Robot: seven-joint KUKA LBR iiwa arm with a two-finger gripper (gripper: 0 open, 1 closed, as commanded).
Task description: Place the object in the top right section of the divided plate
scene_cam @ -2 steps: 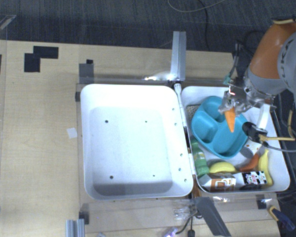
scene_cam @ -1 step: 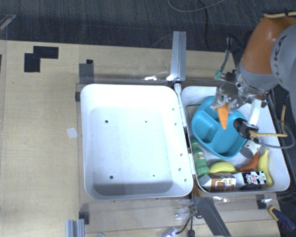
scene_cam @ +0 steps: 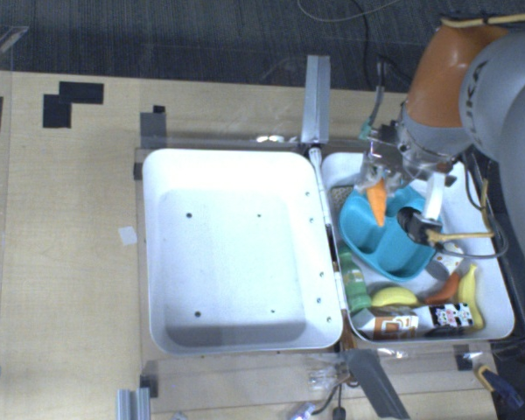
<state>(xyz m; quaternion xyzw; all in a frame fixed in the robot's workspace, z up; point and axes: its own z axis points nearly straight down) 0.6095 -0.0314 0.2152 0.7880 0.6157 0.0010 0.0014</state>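
Reading the camera view, I find the gripper (scene_cam: 383, 175) low over the right bin (scene_cam: 341, 178). The orange, carrot-shaped object (scene_cam: 378, 204) hangs point-down directly under it. The object's top end meets the tool, but the wrist covers that contact, so I cannot tell whether the tool is clamped on it or only touching it. Its tip is over the upper left part of the blue divided plate (scene_cam: 389, 254), which I judge to be short of the goal.

The top right section should lie a little further toward the arm's side of the plate. I cannot make out the dividing ridges clearly, so I would go by the rim.

To do this step well, I would first raise the object enough that its tip clears any ridge. Then I would shift it right and slightly toward the plate's far edge, and lower it slowly until the tip is close to the floor of that section before releasing. Dropping it from height risks a roll into the neighbouring section.

The plate looks tilted, with a yellow banana (scene_cam: 394, 297) and a green item (scene_cam: 355, 289) crowding its near edge. I would therefore avoid pressing down on it and would retreat straight up.
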